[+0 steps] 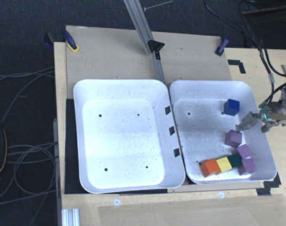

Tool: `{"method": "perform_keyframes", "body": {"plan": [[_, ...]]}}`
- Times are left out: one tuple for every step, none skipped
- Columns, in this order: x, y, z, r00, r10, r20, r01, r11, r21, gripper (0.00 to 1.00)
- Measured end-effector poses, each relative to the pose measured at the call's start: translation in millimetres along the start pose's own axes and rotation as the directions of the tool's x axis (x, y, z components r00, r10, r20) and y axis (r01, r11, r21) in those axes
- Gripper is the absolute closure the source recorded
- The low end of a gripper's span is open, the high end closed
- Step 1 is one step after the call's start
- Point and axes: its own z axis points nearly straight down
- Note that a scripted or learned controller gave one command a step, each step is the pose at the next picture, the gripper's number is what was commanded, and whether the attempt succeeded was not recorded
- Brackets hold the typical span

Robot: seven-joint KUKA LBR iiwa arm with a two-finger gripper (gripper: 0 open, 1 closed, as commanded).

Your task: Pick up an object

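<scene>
1. Two shallow white bins sit side by side on a wooden bench, seen from above at a slant. The left bin (122,135) lies at the 9 o'clock side of the view, the right bin (199,102) at the 3 o'clock side.

2. The right bin holds several small blocks, all gathered toward its 4 o'clock part.

3. A blue cube (231,106) sits toward the bin's 2 o'clock corner, apart from the others.

4. A purple cube (233,138) rests near the bin's right wall, at 6 o'clock from the blue cube.

5. At the 5 o'clock corner lies a row (221,165) of touching blocks: orange, then yellow, then dark green. More purple blocks (246,158) are at the row's 3 o'clock end, touching it.

6. The gripper (244,123) reaches in from 3 o'clock, over the bin's right wall. Its tip is between the blue cube and the purple cube, just at 1 o'clock of the purple one.

7. Whether the gripper is spread or pressed together cannot be told; it is small and blurred.

8. A grey metal pole (142,25) slants down from 12 o'clock toward the gap between the bins.
</scene>
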Motion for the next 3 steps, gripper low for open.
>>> {"method": "perform_keyframes", "body": {"plan": [[0.0,0.0,0.0,1.0,0.0,0.0,0.0,1.0,-0.001,0.0],[-1.9,-8.6,59.7,1.0,0.002,-0.002,-0.002,1.0,0.006,0.0],[-12.4,-10.9,110.7,1.0,0.002,0.002,-0.002,1.0,0.001,0.0]]}}
